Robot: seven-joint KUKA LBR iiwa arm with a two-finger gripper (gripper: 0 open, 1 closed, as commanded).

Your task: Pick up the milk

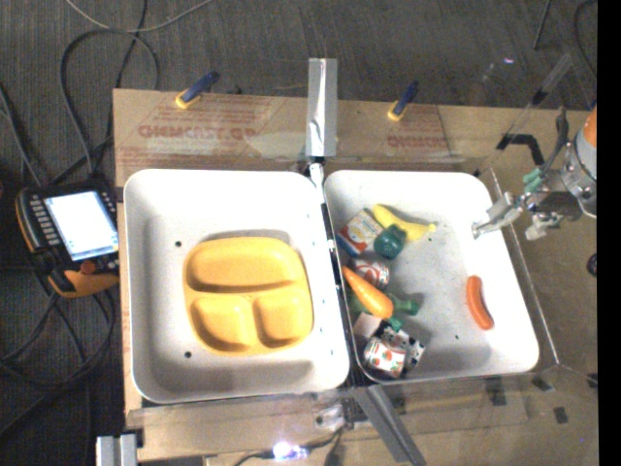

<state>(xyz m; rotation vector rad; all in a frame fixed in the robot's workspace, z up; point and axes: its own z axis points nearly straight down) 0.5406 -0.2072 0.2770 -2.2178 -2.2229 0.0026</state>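
at the right bin's (456,352) upper right rim: gripper (505,216), hanging just outside the wall, above the bench edge, clamped on nothing visible; whether apart or together, cannot tell at this size and angle. well apart from the gripper, against the bin's left wall at its near corner: a small carton with red and dark print, taken to be the milk (391,350), lying tilted, touching or nearly touching a grey can (370,326) just above it. further up the same wall, an orange carrot (370,293) with green top, a teal pear-shaped piece (389,243), a yellow banana (406,224), a small red-and-white box (361,229). nearer the bin's right side, alone, an orange sausage (479,302). beyond the bin's left wall, a second bin (146,357) bearing a yellow divided tray (250,292).

step in hand, by judgement: approach not yet begun, milk untouched. next move likely calls for travel across the bin toward its near left corner, then a descent squarely over the carton, fingers turned to straddle its narrow sides. likely trouble: crowding from the can and the bin wall, little room for fingers.
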